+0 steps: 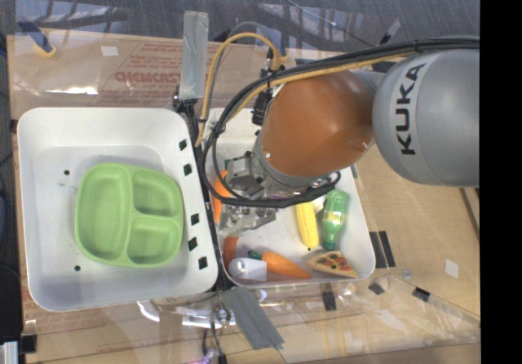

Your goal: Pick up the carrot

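Two shallow white bins sit side by side on the bench. The left bin (33,191) holds one thing: a green plate (128,214) with three compartments, lying flat a little left of the bin's middle. The right bin (364,240) holds the loose items, and much of it is covered by the arm (383,126), which reaches in from the right with its orange band over the bin's middle.

The gripper (245,195) hangs below the orange band, low over the left part of the right bin, close to the wall shared by the two bins. Its metal parts are seen from above and bunched together, so whether it stands wide or narrow cannot be told, and nothing can be seen clearly in its grasp.

One carrot (281,263) lies along the near side of the right bin, pointing left to right, with a green tip at its left end. It is just nearer than the gripper and apart from it. One white item (247,270) rests against the carrot's near-left side. One pizza slice (333,263) lies just right of the carrot. One corn cob (307,224) and one green bottle (333,219) lie side by side, farther in. A small orange piece (220,188) shows by the shared wall, left of the gripper; what it is cannot be told.
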Controlling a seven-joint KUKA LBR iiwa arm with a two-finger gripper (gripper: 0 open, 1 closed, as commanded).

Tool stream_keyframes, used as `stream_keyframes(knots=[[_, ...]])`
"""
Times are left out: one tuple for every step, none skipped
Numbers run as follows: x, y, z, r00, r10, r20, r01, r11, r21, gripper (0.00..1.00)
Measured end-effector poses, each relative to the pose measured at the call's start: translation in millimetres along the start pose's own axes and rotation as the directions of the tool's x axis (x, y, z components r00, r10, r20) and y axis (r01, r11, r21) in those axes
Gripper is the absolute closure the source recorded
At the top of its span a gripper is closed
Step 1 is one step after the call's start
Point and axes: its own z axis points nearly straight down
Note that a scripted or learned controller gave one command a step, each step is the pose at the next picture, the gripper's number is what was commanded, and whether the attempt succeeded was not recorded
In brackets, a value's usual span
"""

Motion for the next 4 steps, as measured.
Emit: stream_keyframes(knots=[[-5.4,30.4,-40.0,0.961,-0.278,0.000,0.278,0.961,0.005,1.00],[50.3,20.4,-30.5,0.823,-0.568,0.000,0.568,0.823,0.003,1.00],[47.4,19.8,-40.2,0.819,-0.573,0.001,0.573,0.819,0.004,1.00],[3.5,15.3,-62.3,0.465,-0.885,0.001,0.885,0.465,0.002,1.00]])
